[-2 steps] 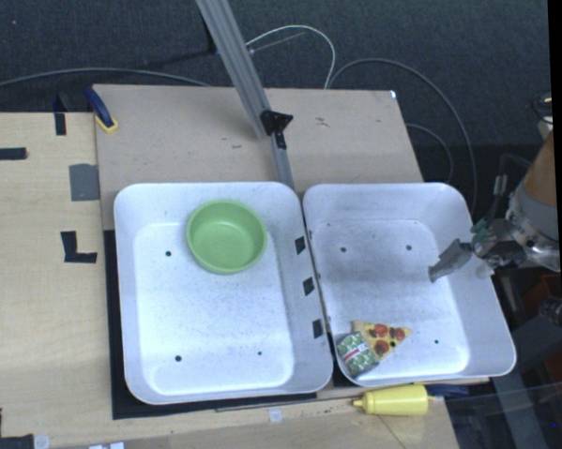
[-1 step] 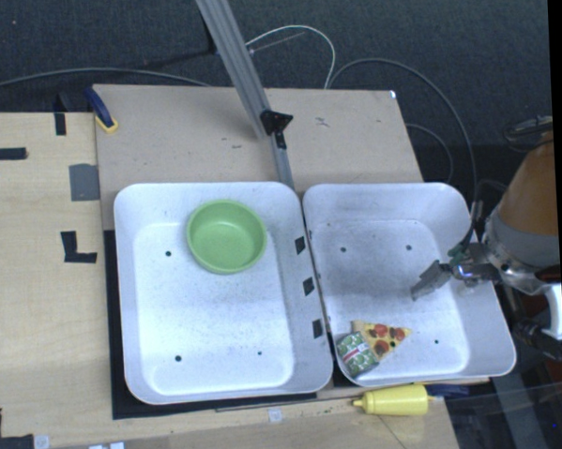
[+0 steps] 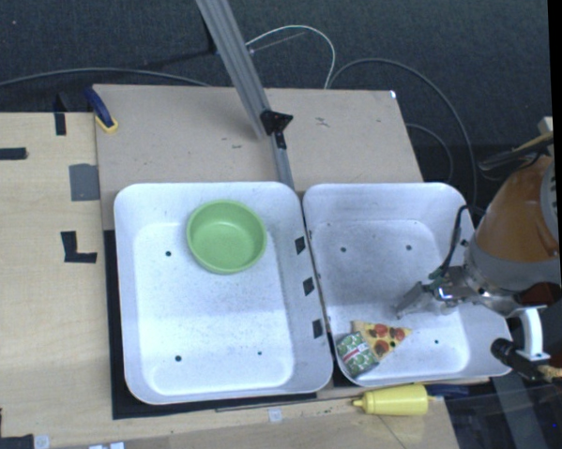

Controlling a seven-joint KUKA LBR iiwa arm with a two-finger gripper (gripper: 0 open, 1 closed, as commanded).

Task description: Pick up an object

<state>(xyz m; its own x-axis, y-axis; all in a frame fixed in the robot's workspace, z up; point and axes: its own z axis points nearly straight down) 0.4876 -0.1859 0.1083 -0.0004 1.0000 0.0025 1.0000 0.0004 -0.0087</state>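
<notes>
The pincer (image 3: 409,302) hangs low over the right bin (image 3: 374,205), right of centre; whether it is open or closed I cannot tell. A pizza slice (image 3: 385,335) and a green packet (image 3: 355,353) lie at the bin's lower left, apart from it. A green bowl (image 3: 226,236) sits in the left bin (image 3: 152,366). A yellow bottle (image 3: 395,401) lies on the tabletop (image 3: 182,130) just below the right bin.

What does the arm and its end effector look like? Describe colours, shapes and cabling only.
The arm is a bulky rounded body, orange on top with a grey section beneath, at the view's right. From it a slim metallic grey end effector tapers to a point over the right white bin. A dark cable loops beside the wrist. A white-and-black fitting sits below the arm.
</notes>
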